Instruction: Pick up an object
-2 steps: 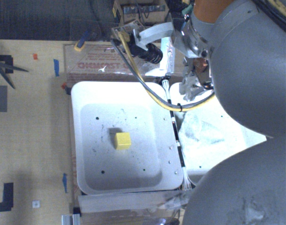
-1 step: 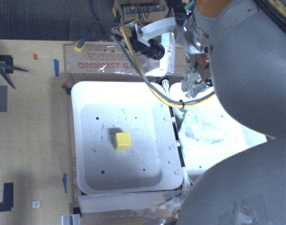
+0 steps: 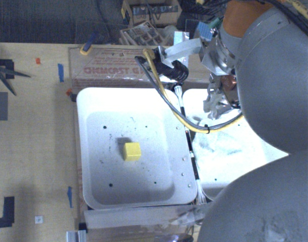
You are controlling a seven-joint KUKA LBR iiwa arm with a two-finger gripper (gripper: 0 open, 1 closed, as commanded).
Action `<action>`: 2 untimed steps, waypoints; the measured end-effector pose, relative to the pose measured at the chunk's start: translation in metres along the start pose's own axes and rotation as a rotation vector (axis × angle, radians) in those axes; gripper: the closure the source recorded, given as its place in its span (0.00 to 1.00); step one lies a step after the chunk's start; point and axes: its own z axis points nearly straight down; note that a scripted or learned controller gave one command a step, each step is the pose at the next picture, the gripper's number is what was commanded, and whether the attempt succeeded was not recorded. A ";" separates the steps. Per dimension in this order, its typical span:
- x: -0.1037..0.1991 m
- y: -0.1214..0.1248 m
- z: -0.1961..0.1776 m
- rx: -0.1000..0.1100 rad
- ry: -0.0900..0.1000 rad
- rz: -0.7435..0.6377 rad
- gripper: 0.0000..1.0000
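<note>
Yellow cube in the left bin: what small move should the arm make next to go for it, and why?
Probably a sideways move toward the left white bin. The small yellow cube lies alone near that bin's middle, while the gripper hangs over the right white bin, well away from the cube. Only once above it would a descent make sense.

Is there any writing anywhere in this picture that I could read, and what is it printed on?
Red lettering on the cardboard box behind the left bin: too blurred to read for certain; it seems to begin "CHEM".
Yellow block: no writing visible.
Nothing else is readable.
</note>
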 end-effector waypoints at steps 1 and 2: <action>0.017 -0.095 -0.003 0.004 0.011 0.016 1.00; 0.018 -0.086 -0.018 0.013 0.019 0.032 1.00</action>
